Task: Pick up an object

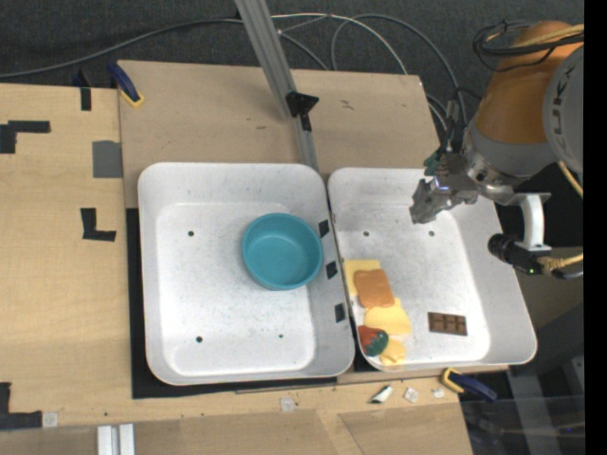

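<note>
Arm body: grey and orange robot arm (531, 93) is cut off by the right edge, behind the pincer.
Pincer fingers: two-finger metal gripper (424, 207) too small and blurred; finger gap unreadable.
Food pile: small red-and-green piece (377, 341), well below the pincer, too small to identify.

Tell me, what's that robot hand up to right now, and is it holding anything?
Hand over right bin, upper part. Brown bar and yellow-orange pile lie untouched lower in the bin. Blue bowl in left bin.
</note>
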`<state>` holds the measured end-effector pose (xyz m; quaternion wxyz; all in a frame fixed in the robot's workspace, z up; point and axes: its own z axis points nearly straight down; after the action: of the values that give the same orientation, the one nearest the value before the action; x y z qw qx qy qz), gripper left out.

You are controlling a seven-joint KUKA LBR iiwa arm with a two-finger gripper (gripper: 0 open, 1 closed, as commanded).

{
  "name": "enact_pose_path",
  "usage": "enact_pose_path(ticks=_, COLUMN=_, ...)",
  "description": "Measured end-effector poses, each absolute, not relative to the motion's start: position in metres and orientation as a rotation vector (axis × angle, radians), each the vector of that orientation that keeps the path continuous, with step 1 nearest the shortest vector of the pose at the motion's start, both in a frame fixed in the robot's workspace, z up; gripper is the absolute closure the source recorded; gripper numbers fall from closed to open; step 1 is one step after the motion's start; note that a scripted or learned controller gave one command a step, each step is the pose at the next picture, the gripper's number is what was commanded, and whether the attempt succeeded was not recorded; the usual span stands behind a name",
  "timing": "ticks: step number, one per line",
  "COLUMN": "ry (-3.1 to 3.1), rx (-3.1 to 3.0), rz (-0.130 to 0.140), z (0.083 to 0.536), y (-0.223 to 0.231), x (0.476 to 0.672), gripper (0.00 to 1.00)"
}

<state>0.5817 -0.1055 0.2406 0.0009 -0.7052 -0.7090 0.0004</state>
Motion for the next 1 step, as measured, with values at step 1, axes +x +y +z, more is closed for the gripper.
enact_pose_path(ticks=1, ry=-2.228, rx=-2.212, rz=0.0, z=0.2404, y=-0.0551, x=0.5868, gripper=1.0)
